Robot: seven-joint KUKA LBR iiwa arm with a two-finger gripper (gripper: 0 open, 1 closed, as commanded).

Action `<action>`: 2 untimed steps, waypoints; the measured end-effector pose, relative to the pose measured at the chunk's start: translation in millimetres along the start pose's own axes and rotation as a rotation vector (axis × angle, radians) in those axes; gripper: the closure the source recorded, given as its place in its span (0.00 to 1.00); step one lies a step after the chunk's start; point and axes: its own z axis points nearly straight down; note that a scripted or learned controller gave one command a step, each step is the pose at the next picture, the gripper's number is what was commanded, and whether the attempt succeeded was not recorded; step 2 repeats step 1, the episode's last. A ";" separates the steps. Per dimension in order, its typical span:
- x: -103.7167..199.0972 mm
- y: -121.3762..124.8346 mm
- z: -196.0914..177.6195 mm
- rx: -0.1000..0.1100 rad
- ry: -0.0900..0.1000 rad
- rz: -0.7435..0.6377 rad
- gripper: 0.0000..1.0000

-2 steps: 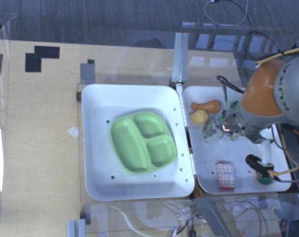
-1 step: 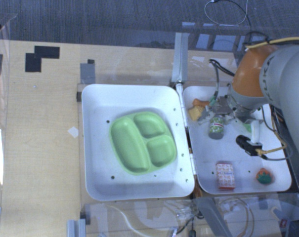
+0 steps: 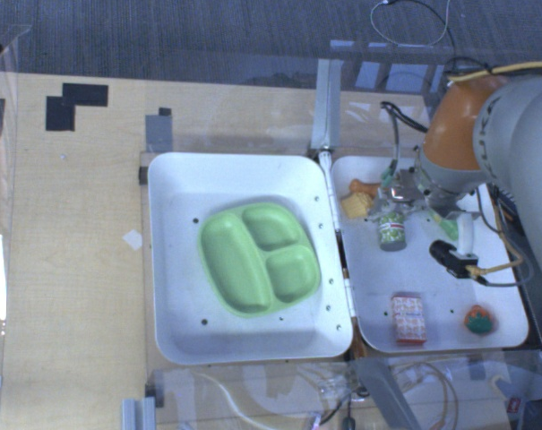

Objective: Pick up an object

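Right bin (image 3: 512,330): small green-capped bottle (image 3: 391,231) upright near its upper middle, directly beneath the gripper (image 3: 398,195); whether the pincer is open or closed cannot be told. Same bin: yellow item (image 3: 356,206), patterned packet (image 3: 408,319), orange-green ball (image 3: 479,321). Left bin (image 3: 176,330): green divided tray (image 3: 257,258).

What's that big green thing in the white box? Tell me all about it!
It is a light green plastic-looking divided plate with three hollows: one long one on its left and two smaller ones on its right. It lies flat, face up, turned slightly askew, in the middle of the left shallow white bin. Nothing else touches it.
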 end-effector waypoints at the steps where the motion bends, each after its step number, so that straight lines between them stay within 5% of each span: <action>1: 54.2 -4.8 -96.6 0.013 0.000 0.029 1.00; 2: 54.2 -4.8 -96.6 0.013 0.000 0.029 1.00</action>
